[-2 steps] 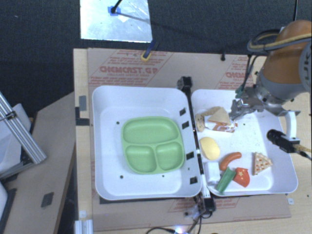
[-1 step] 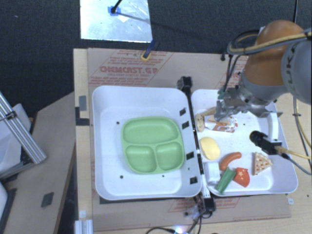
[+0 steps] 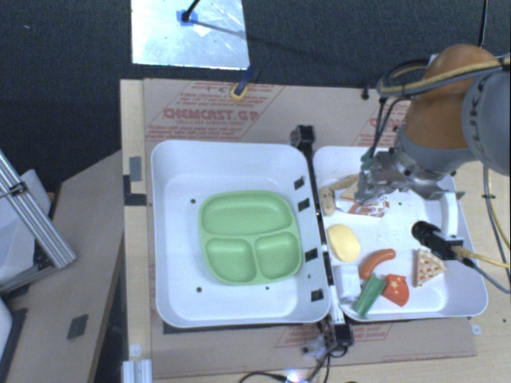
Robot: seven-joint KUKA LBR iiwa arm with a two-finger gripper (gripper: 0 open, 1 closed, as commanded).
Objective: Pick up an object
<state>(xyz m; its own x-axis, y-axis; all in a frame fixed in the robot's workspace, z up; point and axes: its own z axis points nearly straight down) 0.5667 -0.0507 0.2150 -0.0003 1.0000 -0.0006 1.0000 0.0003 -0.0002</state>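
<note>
Arm [image 3: 447,110] came in from 3 o'clock, pincer [image 3: 372,183] low over the right bin [image 3: 463,294] near its 11 o'clock corner, by a red-white packet [image 3: 369,208] and a tan piece [image 3: 329,198]. Couldn't tell the pincer's state, too small/hidden. Other pick candidates in the right bin: yellow lemon-ish item [image 3: 345,242] at 9, sausage [image 3: 376,262] center, pizza slice [image 3: 428,267] at 4, green piece [image 3: 369,295] and red piece [image 3: 396,290] at 6. Left bin [image 3: 176,294] held a green divided tray [image 3: 249,236]. Surface [image 3: 88,214] was light wood w/ cardboard sheet [image 3: 215,114] under the bins. Dark carpet [image 3: 64,54] around, shiny plate [image 3: 192,22] at 12, metal rails [image 3: 32,214] at 9.
</note>
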